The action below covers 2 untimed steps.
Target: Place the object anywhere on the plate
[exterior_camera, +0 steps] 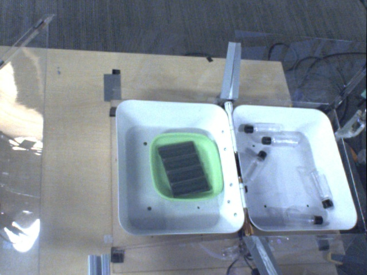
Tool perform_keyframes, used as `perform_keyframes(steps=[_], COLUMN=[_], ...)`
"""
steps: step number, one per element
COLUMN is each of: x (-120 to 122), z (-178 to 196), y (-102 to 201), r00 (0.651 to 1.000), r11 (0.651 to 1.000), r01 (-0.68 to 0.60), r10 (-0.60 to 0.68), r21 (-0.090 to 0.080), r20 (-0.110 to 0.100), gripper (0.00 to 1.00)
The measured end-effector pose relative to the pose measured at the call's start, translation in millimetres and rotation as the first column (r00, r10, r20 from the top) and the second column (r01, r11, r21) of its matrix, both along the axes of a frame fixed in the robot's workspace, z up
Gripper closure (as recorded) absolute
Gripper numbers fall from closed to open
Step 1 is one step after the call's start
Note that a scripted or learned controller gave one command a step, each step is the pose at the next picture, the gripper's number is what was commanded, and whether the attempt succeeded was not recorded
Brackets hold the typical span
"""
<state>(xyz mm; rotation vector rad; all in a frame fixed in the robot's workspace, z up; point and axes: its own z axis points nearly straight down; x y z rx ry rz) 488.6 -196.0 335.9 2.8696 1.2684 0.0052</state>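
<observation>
A green square plate (pixel 156 166) lies in the middle of the left white bin (pixel 132 171). A dark grey ridged block (pixel 183 169) rests flat on the plate and covers most of its floor, turned slightly counter to the bin's sides. The right white bin (pixel 287 193) holds several clear plastic tubes with black caps. One tube (pixel 262 128) lies near that bin's back left corner, another (pixel 282 138) just in front of it, and one (pixel 320 189) lies near the right wall.
The two bins meet at a thin seam (pixel 236 165). A grey metal post (pixel 231 70) stands behind the seam. Bare wooden bench (pixel 63 153) stretches to the left. Cables and dark gear (pixel 350 113) crowd the right edge.
</observation>
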Motion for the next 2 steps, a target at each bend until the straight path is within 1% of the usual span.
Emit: perform_keyframes(steps=[1,2], x=[0,0], z=[-14,-53], y=[-4,-7], r00=[0.995,0.988], r11=[0.995,0.988], r01=[0.095,0.152], r10=[-0.095,-0.152], r21=[0.002,0.002], r20=[-0.001,-0.001], gripper=[0.00,0.00])
